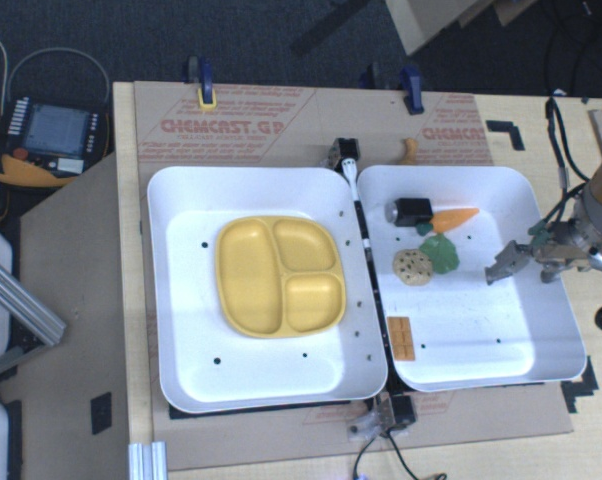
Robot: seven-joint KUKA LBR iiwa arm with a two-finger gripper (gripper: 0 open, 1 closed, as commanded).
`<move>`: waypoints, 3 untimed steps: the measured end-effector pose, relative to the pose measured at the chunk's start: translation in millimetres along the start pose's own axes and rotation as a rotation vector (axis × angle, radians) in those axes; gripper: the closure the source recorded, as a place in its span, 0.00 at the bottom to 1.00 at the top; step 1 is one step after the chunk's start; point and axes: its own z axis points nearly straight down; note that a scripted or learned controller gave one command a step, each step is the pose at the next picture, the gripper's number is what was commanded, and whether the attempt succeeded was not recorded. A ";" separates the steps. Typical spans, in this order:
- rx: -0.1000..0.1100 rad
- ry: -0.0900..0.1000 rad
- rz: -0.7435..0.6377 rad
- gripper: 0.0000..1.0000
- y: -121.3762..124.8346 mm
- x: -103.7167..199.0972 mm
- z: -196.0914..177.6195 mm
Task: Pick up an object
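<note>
While the gripper [521,260] hangs over the right bin [501,353] with nothing between its fingers, the step in hand reads as approach, before any grasp. Fingers: apart, as far as the slant view shows. Candidate items lie together, well ahead of the fingertips: a speckled cookie [413,266], a green leafy piece [443,253], an orange carrot [455,219], a black block [413,210]. Next move likely calls for travel toward that cluster, then descent and closing.

Your arm [599,208] runs off the right edge — only the wrist shows. The black item [412,211] is too small to identify.
</note>
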 end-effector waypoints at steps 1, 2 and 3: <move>-0.013 -0.003 -0.004 0.00 3.2 0.4 -6.4; -0.007 -0.001 -0.003 0.00 3.8 2.3 36.5; -0.007 -0.001 -0.003 0.00 4.7 -1.1 80.4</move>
